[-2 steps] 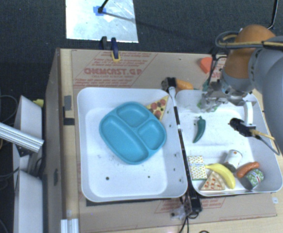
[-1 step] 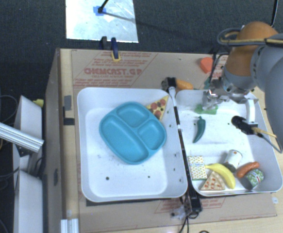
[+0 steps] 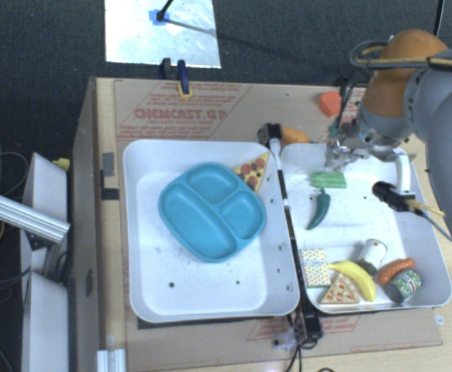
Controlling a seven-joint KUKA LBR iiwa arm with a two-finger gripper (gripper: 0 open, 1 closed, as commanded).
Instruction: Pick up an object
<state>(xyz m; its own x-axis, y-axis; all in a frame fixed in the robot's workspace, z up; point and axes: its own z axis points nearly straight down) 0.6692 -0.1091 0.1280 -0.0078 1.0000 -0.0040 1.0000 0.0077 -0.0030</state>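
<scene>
Green block (image 3: 328, 180), a small flat rectangular piece, is in our judgement the object to pick, because it lies in the right bin (image 3: 435, 242) just below the gripper (image 3: 339, 156), near the far wall of that bin. We cannot tell the state of the tool: its tip is small and blurred against the white plastic, and nothing is visible inside it. To do this step well, we should lower straight over the block, center on its short side, and close only when the tool is around it; the block is low and the bin floor is smooth, so it can slide away easily. A dark green chili pepper (image 3: 319, 208), curved and glossy, lies just beside the block, so we should avoid catching it too. Nearer the front of this bin we see a yellow banana (image 3: 355, 276), a pizza slice (image 3: 339, 291), a sausage (image 3: 396, 269) and a small can (image 3: 405, 284), all looking like plastic toys. The left bin (image 3: 148, 285) holds a blue divided plate (image 3: 212, 210), smooth and rounded.
</scene>
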